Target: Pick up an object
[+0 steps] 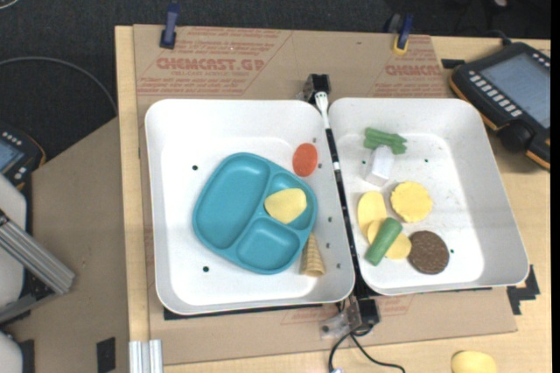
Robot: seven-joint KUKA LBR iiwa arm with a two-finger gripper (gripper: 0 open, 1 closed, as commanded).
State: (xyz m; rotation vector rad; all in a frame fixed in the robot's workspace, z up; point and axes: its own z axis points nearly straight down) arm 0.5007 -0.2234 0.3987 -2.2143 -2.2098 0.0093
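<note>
Cut off at the lower edge: a yellow lump (472, 361), shape hard to judge. Half out of frame on the right: a dark controller (512, 91) with a grey screen. Impossible to tell whether the hand is apart or together.

On the cardboard-covered worktop (219, 65), two shallow white bins with rounded corners, touching along their inner rims. In the left bin (166, 187), a smooth teal divided plate (232, 214) with a pale yellow wedge (285, 205) in its right compartment; just beside the plate's far edge, a glossy orange-red ball (304, 158); against its near edge, a tan ridged cone (312, 257), tip partly hidden.

In the right bin (472, 152), a knobbly green piece (385, 139) touching a white block (380, 165); nearer, a yellow scalloped disc (410, 201), a yellow oval (371, 207), and a green stick (383, 241) lying across a half-covered yellow slice (400, 249). Beside that, a rough brown disc (429, 251).
</note>
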